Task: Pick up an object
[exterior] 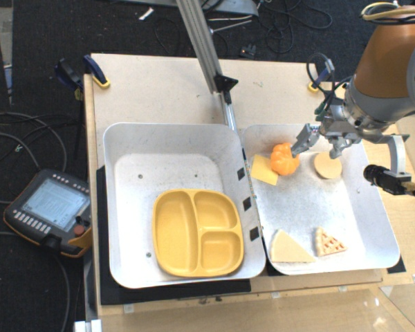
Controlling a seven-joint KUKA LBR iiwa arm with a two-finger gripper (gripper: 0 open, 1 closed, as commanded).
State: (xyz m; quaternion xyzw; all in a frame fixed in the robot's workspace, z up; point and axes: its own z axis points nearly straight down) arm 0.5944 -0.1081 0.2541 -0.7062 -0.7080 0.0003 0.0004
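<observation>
Object candidates, right bin: five loose items on the white floor, spread apart so each can be approached singly.

1. Orange round fruit-like toy, upper left part of the bin, touching the yellow wedge beside it. It lies nearest the end effector, so judged the likeliest target.
2. Yellow wedge, like a block of cheese, against the orange item's lower left and close to the bin's left wall. The contact between the two may make a clean grasp of either awkward.
3. Pale round disc, flat, just right of the orange item and directly below the end effector's fingers.
4. Pale triangular slice, lower part of the bin, near the front rim.
5. Small waffle-patterned triangle, just beside the slice, apart from it.

Left bin: holds one yellow divided tray with three compartments, lying flat toward the front.

End effector: hangs over the upper part of the right bin, between the orange item and the disc. Its two fingers are spread, one slanting down toward the orange item, the other toward the disc. Nothing sits between them. Arm enters from the right, wrist bent downward, which suits a top-down approach.

Bench: bare tan surface behind both bins.

Status: no object lifted yet.
</observation>
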